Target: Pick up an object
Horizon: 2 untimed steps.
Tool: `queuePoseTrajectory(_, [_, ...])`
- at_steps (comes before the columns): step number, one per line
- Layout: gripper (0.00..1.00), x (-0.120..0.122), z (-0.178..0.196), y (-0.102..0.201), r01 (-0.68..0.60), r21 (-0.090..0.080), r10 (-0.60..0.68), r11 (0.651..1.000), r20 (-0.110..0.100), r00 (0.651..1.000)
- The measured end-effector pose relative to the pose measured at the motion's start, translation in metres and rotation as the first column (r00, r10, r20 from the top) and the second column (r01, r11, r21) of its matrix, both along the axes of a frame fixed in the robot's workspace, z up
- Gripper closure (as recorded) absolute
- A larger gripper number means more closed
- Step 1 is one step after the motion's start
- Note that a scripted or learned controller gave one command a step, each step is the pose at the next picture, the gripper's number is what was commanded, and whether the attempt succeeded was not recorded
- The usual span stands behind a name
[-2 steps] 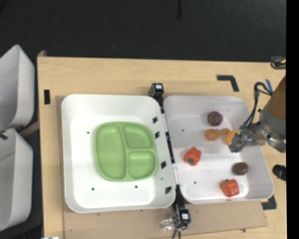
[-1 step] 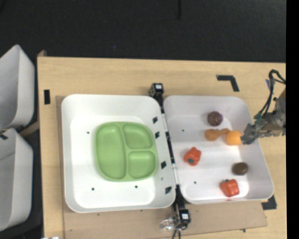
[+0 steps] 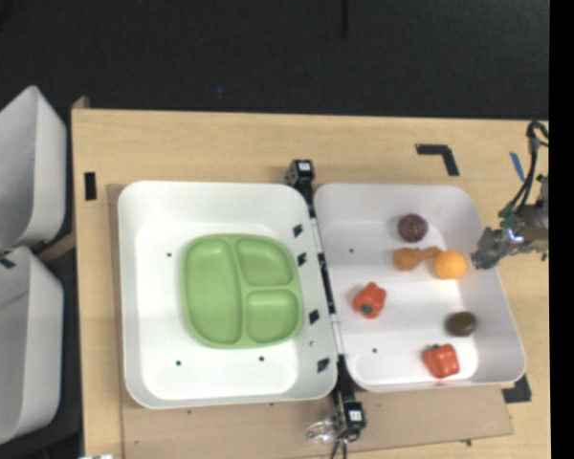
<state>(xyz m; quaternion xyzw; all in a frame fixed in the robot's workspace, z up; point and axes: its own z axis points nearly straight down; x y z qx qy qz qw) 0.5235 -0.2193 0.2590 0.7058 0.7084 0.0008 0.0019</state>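
Camera view from above has the gripper (image 3: 490,250) poking in at the right edge, sitting over the right rim of the right bin (image 3: 364,204), and honestly it's too small and blurry to tell if it's spread or closed. Nothing visible between its tips, anyway. Closest thing to it is an orange ball (image 3: 450,265), just beside it on the bin floor, with a tan lumpy piece (image 3: 411,256) touching the ball's far side. A dark purple ball (image 3: 412,227) sits a bit above those. Farther off toward the middle divider there's a red pepper (image 3: 368,299), and below the gripper a brown lump (image 3: 461,324) and another red pepper (image 3: 441,360) near the bin's lower edge. Well away from the gripper, the left bin (image 3: 148,352) holds a green divided plate (image 3: 241,289) with three compartments. Both bins rest on a light wooden bench (image 3: 191,146), dark floor behind it, and two white rounded shapes (image 3: 14,247) at the far left.
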Motion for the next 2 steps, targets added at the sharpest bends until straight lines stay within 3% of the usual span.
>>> queuePoseTrajectory(2, [1.00, 0.047, -0.005, 0.111, -0.004, 0.002, 0.004, 1.000, -0.001, 1.000])
